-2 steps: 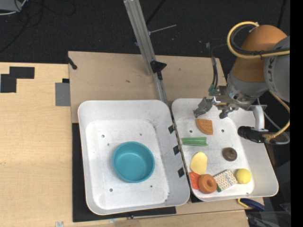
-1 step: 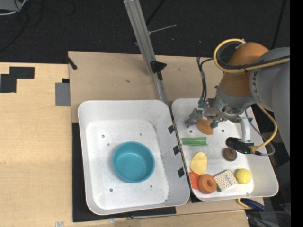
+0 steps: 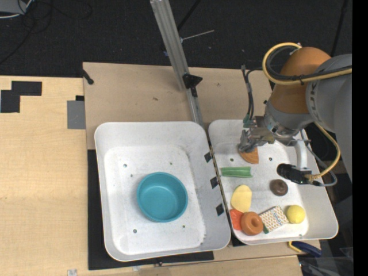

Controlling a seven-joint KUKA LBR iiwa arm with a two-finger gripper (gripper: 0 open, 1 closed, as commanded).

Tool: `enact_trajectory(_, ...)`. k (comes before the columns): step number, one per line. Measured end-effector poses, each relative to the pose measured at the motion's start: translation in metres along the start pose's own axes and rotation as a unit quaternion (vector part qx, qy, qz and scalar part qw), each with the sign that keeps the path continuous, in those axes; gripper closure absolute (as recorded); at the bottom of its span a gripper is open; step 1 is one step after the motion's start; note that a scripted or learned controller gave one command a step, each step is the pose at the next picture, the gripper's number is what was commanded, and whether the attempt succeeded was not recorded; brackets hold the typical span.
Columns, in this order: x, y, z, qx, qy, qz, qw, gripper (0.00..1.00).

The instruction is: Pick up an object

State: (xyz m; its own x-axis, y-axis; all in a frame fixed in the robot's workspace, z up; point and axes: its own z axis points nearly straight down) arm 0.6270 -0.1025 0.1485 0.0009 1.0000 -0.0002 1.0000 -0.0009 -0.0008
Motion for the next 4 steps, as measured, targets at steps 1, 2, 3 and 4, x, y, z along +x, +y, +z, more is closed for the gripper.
enact_trajectory(1,0.007,0.006,-0.056,-0.002,0.000,0.000,1.0000,1.00)
enact_trajectory(2,0.006,0.007,-0.084,-0.001,0.000,0.000,1.0000,1.00)
enact_trajectory(3,0.062,-0.016,-0.077,0.000,0.001,-0.002,1.0000,1.00)
enact_trajectory(4,0.108,-0.040,-0.069,0.000,0.000,-0.002,1.0000,1.00)
